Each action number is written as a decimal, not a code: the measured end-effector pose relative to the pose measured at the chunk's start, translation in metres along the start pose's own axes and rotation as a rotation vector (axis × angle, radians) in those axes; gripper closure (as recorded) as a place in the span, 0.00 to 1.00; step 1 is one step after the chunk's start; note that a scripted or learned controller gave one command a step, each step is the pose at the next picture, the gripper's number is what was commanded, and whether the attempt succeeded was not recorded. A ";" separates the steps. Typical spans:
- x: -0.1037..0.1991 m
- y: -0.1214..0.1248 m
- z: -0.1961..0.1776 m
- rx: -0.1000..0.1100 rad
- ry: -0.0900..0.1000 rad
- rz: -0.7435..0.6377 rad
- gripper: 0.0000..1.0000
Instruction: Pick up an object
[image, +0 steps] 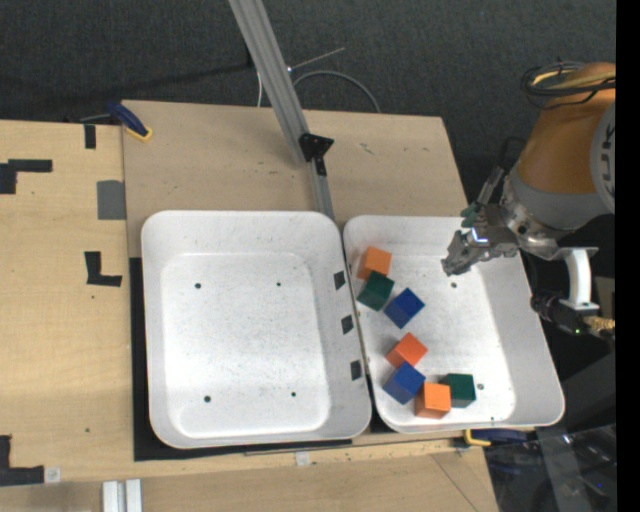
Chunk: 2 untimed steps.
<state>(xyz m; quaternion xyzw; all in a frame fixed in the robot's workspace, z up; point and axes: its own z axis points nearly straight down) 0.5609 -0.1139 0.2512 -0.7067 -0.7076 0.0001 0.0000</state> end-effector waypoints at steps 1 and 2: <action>0.052 -0.017 -0.005 0.001 0.001 -0.004 1.00; 0.106 -0.024 -0.008 0.001 0.002 -0.006 1.00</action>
